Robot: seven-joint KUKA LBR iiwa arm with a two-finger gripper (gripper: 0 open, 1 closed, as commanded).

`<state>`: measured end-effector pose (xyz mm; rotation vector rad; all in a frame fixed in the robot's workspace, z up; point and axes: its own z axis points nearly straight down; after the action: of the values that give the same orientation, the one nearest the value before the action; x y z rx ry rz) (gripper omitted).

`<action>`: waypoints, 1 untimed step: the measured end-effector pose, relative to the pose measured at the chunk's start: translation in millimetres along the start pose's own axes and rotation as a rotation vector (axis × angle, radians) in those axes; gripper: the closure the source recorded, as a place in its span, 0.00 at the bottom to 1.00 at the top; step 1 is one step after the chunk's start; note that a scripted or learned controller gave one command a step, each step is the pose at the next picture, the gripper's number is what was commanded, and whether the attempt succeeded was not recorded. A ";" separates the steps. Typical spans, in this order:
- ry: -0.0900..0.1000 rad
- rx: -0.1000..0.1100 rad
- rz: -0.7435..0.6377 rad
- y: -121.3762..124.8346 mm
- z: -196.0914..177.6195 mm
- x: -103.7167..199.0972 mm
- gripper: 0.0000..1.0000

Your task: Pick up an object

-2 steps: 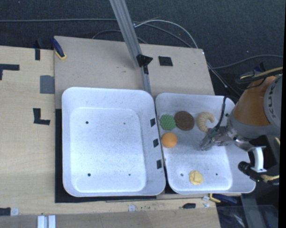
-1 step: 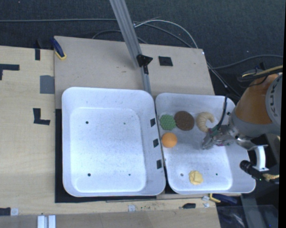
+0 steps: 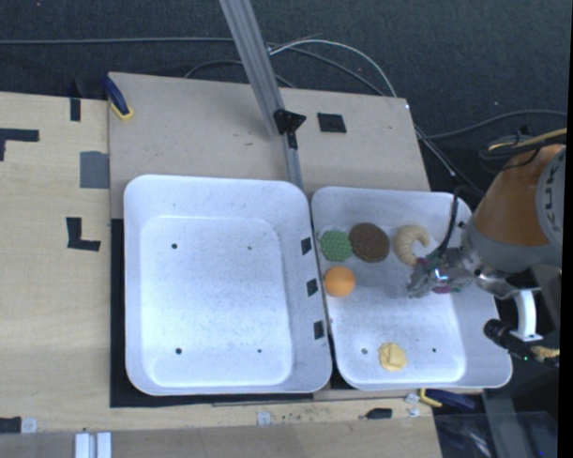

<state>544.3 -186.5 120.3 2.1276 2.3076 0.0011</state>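
Two white bins sit side by side on the bench. The left bin has nothing but its bare floor w/ a few small dark dots. The right bin holds all the objs.

Along the far part of the right bin, left to right: a small green knobbly ball, a dark brown round disc touching or just beside it, then a tan curved piece, croissant-like. Just nearer than the green ball lies an orange ball, close to the bin's left wall. Well apart from these, toward the near edge, sits a small pale-yellow lump.

The arm comes in from the right, orange band visible above the wrist, w/ a black cable running down it. The gripper is low over the right bin's right-hand part, just near & right of the croissant piece, approx level w/ the orange ball. Tip is blurry w/ a bit of purple by it; can't tell if the fingers are apart or closed, and no obj is visibly between them.

A grey metal pole slants across the far side of the bench, ending at a black clamp.
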 end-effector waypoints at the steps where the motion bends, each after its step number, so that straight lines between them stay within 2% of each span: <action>1: 0.000 -0.002 0.082 -53.6 29.1 35.5 1.00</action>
<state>488.1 -155.5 91.0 2.2194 2.2184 0.0038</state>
